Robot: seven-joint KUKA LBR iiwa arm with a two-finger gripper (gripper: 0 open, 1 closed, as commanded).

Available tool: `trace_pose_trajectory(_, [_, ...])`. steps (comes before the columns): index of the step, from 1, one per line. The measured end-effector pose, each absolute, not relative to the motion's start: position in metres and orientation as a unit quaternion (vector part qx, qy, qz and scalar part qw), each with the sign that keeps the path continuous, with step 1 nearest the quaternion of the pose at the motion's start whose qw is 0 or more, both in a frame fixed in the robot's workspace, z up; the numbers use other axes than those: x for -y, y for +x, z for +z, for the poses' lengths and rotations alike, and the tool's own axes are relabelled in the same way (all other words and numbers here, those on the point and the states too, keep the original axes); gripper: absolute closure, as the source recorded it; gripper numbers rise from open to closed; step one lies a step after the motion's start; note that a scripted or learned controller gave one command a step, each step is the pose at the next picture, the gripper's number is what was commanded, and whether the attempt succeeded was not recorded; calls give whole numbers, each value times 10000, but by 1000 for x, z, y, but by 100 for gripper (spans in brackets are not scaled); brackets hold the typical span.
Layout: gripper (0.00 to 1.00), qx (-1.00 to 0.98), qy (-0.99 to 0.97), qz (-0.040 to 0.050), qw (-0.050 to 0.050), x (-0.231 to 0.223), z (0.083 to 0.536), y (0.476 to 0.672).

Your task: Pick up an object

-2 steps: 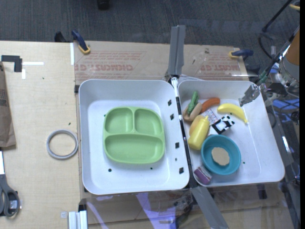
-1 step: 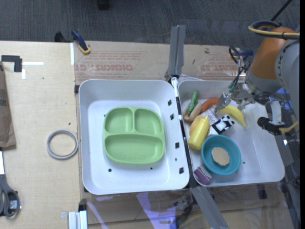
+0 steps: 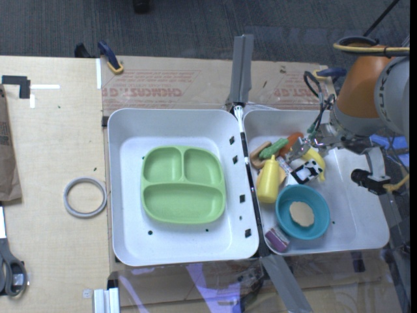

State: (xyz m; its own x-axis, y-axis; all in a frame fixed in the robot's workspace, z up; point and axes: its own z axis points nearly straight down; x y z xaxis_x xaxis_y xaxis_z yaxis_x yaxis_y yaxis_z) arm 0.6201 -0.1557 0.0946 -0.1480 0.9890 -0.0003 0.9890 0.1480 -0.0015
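Grey arm [image 3: 395, 90], orange band [image 3: 362, 87] above wrist, black and yellow cables, blue fittings

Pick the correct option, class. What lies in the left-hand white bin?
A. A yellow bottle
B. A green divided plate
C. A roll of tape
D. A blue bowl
B: the green divided plate lies flat, alone, in the left bin, while the blue bowl and yellow bottle sit in the right bin.
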Motion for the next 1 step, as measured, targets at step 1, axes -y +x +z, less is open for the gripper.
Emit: trace_pose_trajectory(1, [100,7568,-6536,18,7,158,102,620])
